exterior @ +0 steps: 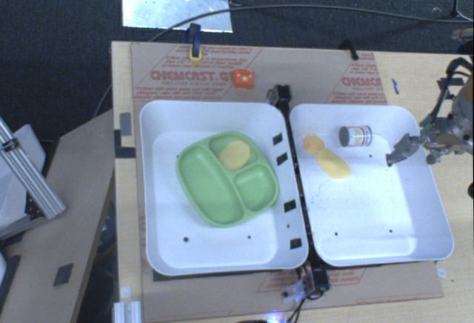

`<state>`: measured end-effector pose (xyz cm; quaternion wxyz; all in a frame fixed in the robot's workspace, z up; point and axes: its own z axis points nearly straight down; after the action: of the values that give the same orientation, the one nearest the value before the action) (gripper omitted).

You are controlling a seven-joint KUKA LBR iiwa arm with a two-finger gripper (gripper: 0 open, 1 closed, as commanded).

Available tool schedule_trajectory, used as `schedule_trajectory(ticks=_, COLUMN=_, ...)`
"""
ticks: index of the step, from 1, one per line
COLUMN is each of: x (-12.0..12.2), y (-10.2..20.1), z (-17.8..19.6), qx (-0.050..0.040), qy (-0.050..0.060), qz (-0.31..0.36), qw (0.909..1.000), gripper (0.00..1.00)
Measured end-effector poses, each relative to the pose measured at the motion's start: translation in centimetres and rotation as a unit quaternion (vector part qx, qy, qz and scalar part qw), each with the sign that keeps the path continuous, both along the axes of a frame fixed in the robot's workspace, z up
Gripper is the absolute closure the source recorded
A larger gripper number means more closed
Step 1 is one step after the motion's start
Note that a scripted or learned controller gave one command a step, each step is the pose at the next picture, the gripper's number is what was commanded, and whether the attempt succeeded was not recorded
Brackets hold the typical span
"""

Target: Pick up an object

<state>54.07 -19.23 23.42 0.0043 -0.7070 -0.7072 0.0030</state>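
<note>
The gripper (415, 148) hangs over the right bin (385, 240); I cannot tell how its jaws stand; nothing sits in them; the small jar (356, 136) lies near, just past the tips; the yellow squash toy (327, 158) lies farther; aim low, straddle the jar, then squeeze.

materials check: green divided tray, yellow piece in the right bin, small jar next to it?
Green tray: looks like moulded plastic, matte, uniform colour, soft rounded dividers. Yellow piece: probably plastic or rubber, smooth, even pale yellow; too small to be sure. Small jar: lying on its side, dark cap, light label; body could be glass or plastic, cannot tell.
</note>
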Motion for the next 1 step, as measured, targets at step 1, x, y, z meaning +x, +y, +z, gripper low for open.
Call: schedule_trajectory(ticks=1, x=0.26, y=0.06, z=0.68, qx=-0.0014, qy=-0.006, qz=0.002, qw=1.0, gripper=0.0)
